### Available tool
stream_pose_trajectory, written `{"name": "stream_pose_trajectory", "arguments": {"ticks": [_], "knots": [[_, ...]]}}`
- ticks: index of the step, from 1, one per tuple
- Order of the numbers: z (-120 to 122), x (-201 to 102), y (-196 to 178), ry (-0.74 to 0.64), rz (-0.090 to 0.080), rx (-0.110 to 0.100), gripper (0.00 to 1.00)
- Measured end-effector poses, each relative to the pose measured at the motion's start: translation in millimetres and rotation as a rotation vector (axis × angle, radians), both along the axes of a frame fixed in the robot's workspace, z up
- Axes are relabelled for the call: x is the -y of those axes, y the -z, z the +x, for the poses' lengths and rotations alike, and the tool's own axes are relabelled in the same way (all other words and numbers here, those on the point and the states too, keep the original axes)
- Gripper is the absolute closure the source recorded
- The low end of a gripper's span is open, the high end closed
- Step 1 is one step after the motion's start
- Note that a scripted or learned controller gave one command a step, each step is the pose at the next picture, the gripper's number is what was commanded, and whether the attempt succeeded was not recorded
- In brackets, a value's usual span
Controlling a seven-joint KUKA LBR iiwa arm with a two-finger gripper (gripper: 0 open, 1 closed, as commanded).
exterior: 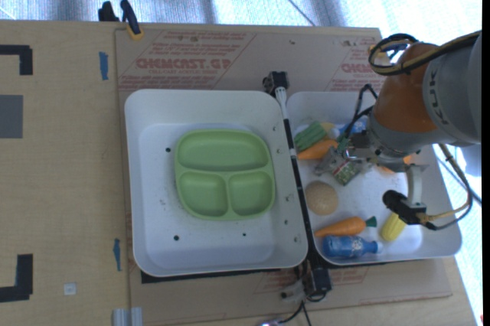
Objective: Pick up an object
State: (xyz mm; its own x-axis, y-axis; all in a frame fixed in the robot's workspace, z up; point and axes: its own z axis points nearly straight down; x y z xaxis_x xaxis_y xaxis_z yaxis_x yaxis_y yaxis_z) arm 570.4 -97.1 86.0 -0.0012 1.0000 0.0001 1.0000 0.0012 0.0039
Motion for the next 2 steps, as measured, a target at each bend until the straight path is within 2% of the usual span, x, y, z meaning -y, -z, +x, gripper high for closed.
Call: {"name": "stream_pose_trajectory", "arguments": {"ticks": [1, 2], "knots": [[1.3, 0.5, -11.3, 0.001, -0.001, 0.005, 1.00], [-33.6, -31.3, -120.1, 0.000, 0.000, -0.003, 1.00]]}}
